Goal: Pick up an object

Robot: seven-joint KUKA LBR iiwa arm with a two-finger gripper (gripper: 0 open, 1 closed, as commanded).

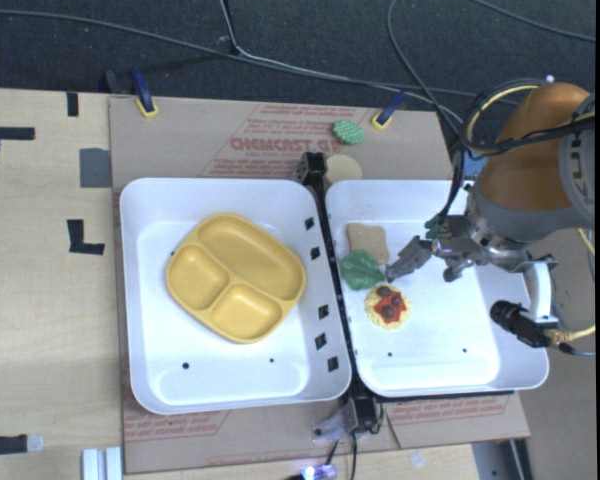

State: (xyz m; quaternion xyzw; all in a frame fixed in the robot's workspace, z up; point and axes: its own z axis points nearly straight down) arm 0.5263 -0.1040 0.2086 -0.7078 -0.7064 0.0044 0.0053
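Note:
In the right bin (480,363) lie three small toy foods near its left wall: a tan bread slice (366,238), a green leaf piece (359,270) just below it, and a yellow round piece with red toppings (388,308). My gripper (427,265) hangs over the bin just right of these. It is open with nothing between its fingers. One finger (405,260) points down-left, close to the leaf piece and above the yellow round piece.
A yellow divided plate (235,276) lies in the left bin (150,368). A black divider (325,268) runs between the bins. Beyond the bins, a green dotted piece (347,131) and a tan disc (346,168) rest on the cardboard. Cables hang by the arm.

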